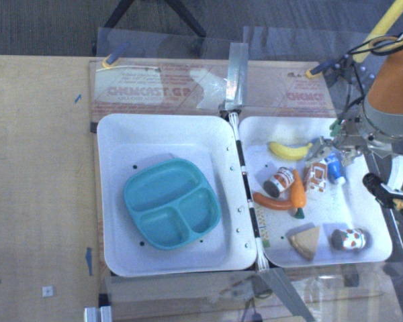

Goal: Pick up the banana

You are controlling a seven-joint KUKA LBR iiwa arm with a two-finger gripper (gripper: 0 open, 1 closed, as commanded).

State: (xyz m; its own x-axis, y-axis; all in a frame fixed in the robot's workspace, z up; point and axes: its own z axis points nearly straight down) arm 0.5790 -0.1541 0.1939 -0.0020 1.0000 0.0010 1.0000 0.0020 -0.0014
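Observation:
A yellow banana (288, 151) lies near the back of the right bin (369, 237), its curve opening upward. My gripper (324, 147) hangs just to the right of the banana's right tip, low over the bin. Its metal fingers (315, 150) point down and to the left, close to the banana but not around it. Nothing shows between them.
In the right bin lie a small can (280, 180), an orange carrot (297, 192), a red-orange chili (274, 202), a small carton (316, 176), a blue-capped bottle (335, 168), a wedge of bread (305, 240) and a toy tin (349, 239). The left bin (121, 136) holds a teal divided plate (171, 203).

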